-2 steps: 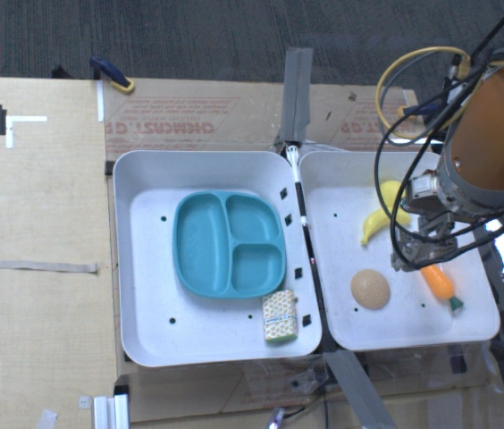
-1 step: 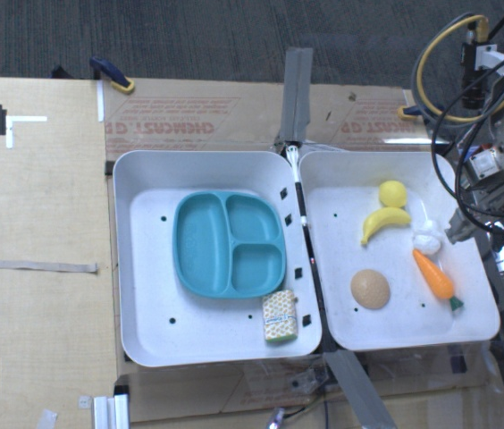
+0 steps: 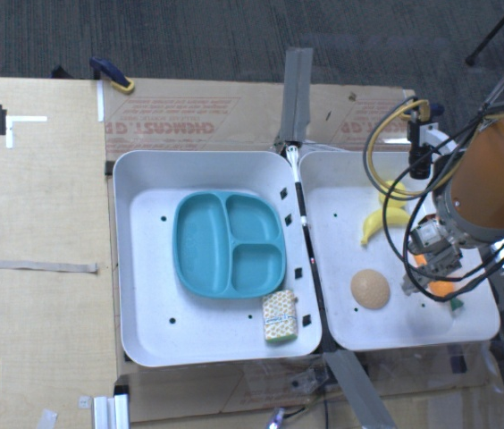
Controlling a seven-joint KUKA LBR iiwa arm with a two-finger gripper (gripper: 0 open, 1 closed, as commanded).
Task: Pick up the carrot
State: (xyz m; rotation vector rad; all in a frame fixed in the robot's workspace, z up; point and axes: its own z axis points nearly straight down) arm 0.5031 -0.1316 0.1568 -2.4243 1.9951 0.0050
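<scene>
The tool (image 3: 434, 259), its grip state hidden from where I stand, sits right over the carrot (image 3: 442, 287) in the right bin (image 3: 395, 333), so it should straddle it squarely before lifting.

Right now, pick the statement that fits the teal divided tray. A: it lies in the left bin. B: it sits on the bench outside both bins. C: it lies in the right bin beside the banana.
A: the teal divided tray lies inside the left bin, while the banana is in the right bin.
</scene>
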